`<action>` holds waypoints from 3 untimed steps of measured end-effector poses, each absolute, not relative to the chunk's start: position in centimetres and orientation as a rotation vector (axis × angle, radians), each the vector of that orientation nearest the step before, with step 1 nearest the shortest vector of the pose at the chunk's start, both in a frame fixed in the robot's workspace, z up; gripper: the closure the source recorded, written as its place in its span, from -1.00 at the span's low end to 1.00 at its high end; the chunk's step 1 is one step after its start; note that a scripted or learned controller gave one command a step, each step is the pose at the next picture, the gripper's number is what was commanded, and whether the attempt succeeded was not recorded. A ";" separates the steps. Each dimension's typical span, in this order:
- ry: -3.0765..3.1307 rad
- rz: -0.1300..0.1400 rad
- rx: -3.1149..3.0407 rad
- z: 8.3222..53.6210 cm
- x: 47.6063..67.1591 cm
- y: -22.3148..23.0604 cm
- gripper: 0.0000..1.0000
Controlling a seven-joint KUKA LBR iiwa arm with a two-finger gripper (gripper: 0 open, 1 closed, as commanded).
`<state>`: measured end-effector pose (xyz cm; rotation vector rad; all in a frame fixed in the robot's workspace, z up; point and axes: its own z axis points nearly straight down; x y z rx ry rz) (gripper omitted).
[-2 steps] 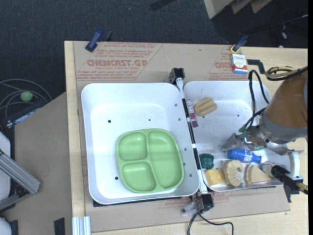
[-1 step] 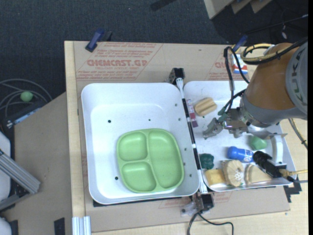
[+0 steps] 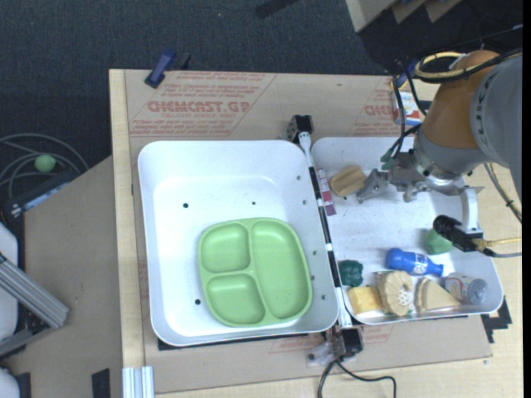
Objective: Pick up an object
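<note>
Nearest the camera, a green divided plate [image 3: 251, 270] lies in the left bin [image 3: 166, 181], well apart from the gripper [image 3: 390, 182]. Right bin [image 3: 365, 152]: blue bottle [image 3: 412, 261] and neighbouring objects below the gripper; tan block [image 3: 348, 181] just beside it. Whether its fingers are spread or pressed together cannot be told.

Bench [image 3: 249, 98]: brown sheet w/ red print, 2 white bins side by side on it. Left bin [image 3: 166, 222] holds a green divided plate [image 3: 251, 270]. Right bin [image 3: 365, 222] touches it along the mid seam. Blue clip [image 3: 162, 69] at bench's top-left edge, black clamp [image 3: 300, 127] at top of seam
</note>
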<state>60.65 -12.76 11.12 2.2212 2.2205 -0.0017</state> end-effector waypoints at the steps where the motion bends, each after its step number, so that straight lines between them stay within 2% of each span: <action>1: 2.221 -0.002 2.223 12.1 53.6 -19.8 -1.00; 2: 2.230 0.004 2.223 8.4 52.0 -21.6 -1.00; 3: 2.223 0.002 2.218 8.5 60.0 -20.5 -1.00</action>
